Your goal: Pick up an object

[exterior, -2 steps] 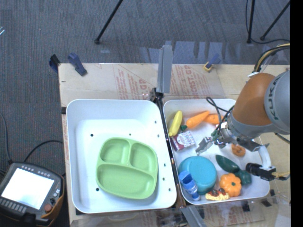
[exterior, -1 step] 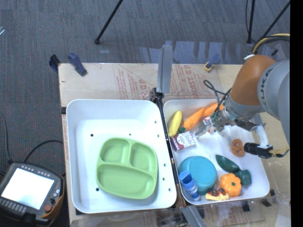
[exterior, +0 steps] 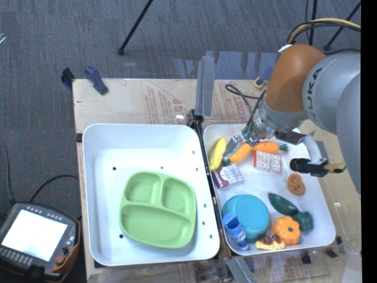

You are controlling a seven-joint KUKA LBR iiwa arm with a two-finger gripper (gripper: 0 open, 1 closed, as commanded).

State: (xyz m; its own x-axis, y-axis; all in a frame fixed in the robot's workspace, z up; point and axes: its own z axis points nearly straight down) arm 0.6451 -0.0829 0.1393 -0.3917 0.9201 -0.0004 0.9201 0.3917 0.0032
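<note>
My gripper is low over the back left part of the right bin. It hangs just above an orange carrot that lies slantwise beside a yellow banana. A second carrot with a green end lies just right of the gripper. The wrist hides how the gripper meets the carrot, and nothing is seen held.
The right bin also holds a red-and-white box, a small carton, a blue bowl, a blue cup, a pumpkin, a dark green vegetable and a pretzel. A green divided plate lies in the left bin.
</note>
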